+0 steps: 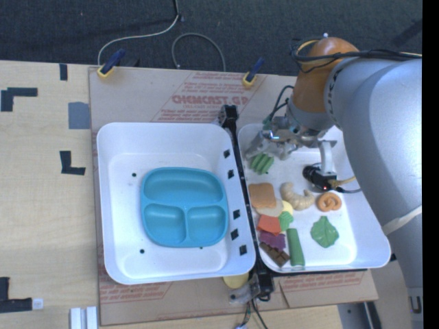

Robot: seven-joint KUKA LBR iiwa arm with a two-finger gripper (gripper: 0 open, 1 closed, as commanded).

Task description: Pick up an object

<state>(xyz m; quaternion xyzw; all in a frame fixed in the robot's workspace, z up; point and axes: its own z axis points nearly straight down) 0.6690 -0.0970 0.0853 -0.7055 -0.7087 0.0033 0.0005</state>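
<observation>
The arm [374, 108] fills the right side of the view, its wrist bent down over the far end of the right bin [367, 252]. The left bin [113, 184] carries a blue divided tray [184, 205] and nothing that concerns the task.

The gripper [264, 149] sits low in the right bin's far-left corner, just above or against a green ribbed piece [260, 162]. The metal hardware there hides the fingertips, so how far they stand apart, and whether anything lies between them, cannot be told from this angle.

The other candidate objects lie nearer the camera: a tan bread-like piece [263, 196], a pale knobbly piece [296, 197], an orange ring [329, 201], a green leafy piece [324, 232], a green stick [295, 247] and some small blocks [272, 230].

Judgement: the step in hand is the descent onto, or closing upon, the green ribbed piece. The next move calls for a firm closure and a straight lift clear of the bin wall, then confirmation that the piece rises with the gripper.
</observation>
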